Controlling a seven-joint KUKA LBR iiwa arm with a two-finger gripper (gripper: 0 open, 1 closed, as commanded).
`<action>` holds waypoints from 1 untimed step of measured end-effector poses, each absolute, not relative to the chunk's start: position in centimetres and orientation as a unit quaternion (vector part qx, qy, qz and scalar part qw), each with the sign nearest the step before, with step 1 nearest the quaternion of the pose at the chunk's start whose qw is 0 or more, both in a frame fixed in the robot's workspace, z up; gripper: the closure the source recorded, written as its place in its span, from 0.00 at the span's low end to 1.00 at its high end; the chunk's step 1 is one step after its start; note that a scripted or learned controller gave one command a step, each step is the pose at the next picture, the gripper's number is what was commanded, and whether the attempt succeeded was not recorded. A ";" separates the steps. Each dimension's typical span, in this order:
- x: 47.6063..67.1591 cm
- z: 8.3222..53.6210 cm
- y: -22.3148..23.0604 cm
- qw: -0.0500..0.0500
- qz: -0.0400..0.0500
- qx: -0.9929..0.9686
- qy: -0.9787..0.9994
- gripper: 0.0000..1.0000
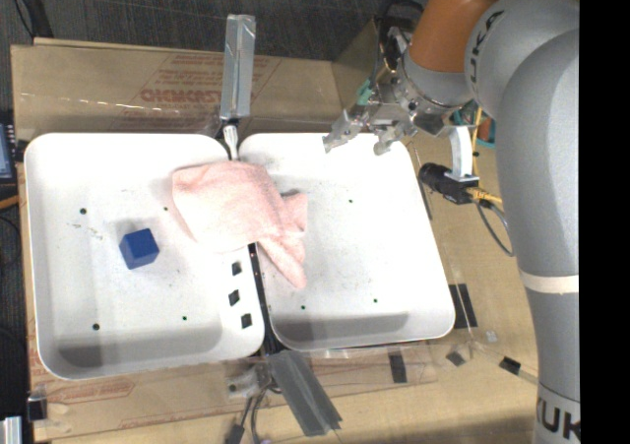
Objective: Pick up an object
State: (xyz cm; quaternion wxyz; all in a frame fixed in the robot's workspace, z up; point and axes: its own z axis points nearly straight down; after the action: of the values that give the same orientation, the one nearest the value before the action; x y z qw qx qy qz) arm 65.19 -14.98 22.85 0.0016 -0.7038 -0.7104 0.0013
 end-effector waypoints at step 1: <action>65.7 9.3 -13.4 0.001 0.001 -0.639 -0.769 0.00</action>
State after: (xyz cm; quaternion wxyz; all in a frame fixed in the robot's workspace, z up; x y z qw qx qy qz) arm 65.73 -13.39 9.29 0.0009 -0.6387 -0.7695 0.0005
